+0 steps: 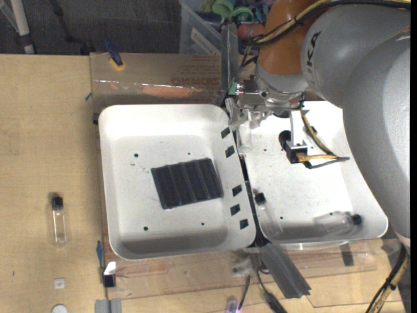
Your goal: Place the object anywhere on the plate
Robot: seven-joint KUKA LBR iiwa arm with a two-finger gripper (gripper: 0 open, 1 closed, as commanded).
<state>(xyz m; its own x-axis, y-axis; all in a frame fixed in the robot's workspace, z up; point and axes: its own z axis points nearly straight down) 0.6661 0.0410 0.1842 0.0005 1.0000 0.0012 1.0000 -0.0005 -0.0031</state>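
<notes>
A clear vial with a dark cap (337,222) is seen lying on its side near the front right corner of the right bin (313,188), and it is taken to be the object of the task, though this is a judgement, since a second, similar vial (58,219) lies well apart on the bench (39,142) to the left of both bins. The plate is taken to be the dark ribbed rectangular slab (187,182) resting flat in the middle of the left bin (130,129); nothing is seen on it. The gripper (244,130) is found near the divide between the two bins, towards their far side, under the orange band and grey wrist of the arm (306,38); whether it is wide or narrow cannot be told, and nothing is seen held in it. It stands well apart from the capped vial and is also apart from the plate. The task is therefore judged to be at an early stage: the vial is not yet grasped, not yet lifted and not yet carried across the bin wall, so that the pick, the transfer to the left bin and the release on the slab are all left to be done.
</notes>
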